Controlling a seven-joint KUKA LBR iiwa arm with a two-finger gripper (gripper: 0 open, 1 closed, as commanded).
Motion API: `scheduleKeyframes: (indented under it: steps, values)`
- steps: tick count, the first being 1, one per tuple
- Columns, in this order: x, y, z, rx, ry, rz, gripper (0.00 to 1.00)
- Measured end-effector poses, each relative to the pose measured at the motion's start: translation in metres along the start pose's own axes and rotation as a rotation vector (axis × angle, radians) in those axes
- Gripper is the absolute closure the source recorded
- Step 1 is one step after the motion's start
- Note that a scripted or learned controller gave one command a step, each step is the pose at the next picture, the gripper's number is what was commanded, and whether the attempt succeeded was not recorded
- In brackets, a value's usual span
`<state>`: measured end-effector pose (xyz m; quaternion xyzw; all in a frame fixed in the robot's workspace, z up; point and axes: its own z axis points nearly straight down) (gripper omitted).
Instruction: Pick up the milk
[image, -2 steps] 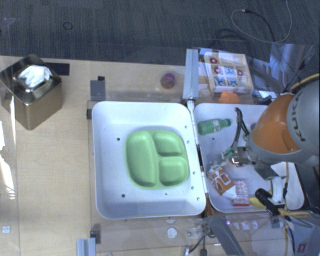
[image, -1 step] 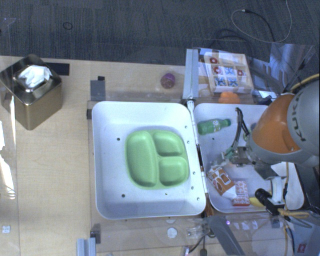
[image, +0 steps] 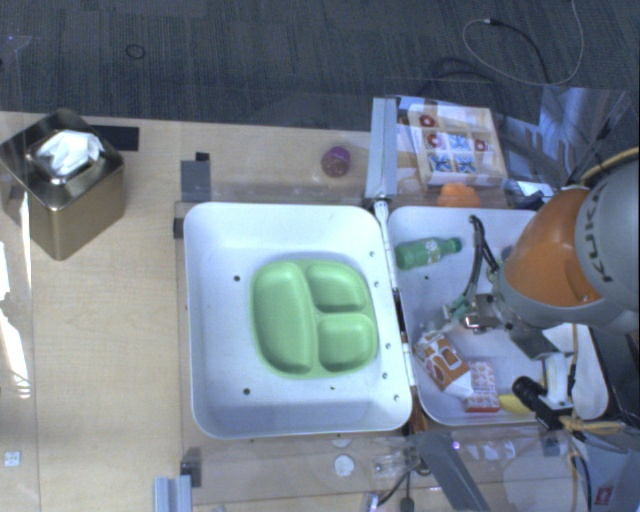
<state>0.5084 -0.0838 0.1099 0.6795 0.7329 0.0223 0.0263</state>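
Left bin (image: 210, 300): holds a green divided tray (image: 313, 317), set apart from the clutter.
Right bin (image: 425, 395): holds a green bottle (image: 427, 252), a snack packet (image: 441, 361) and the milk (image: 481, 386), a small carton lying flat near the front.
Gripper (image: 468, 312): low over the right bin, just behind the milk; grip state cannot be told.

A pale wooden bench (image: 110, 330) stands on dark grey carpet (image: 260, 50), which runs across the far side of the room. At the far left of the bench sits a brass-coloured box (image: 65, 195) holding crumpled white tissue. A black cable (image: 520, 45) loops over the carpet at far right. Even, soft light falls on the wood, with a faint glare along its left edge.
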Motion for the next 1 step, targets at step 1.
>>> scheduleKeyframes:
  steps: [1]
  values:
    - [0.0550, -0.0101, -0.0770, 0.061, 0.009, -0.047, 0.00]
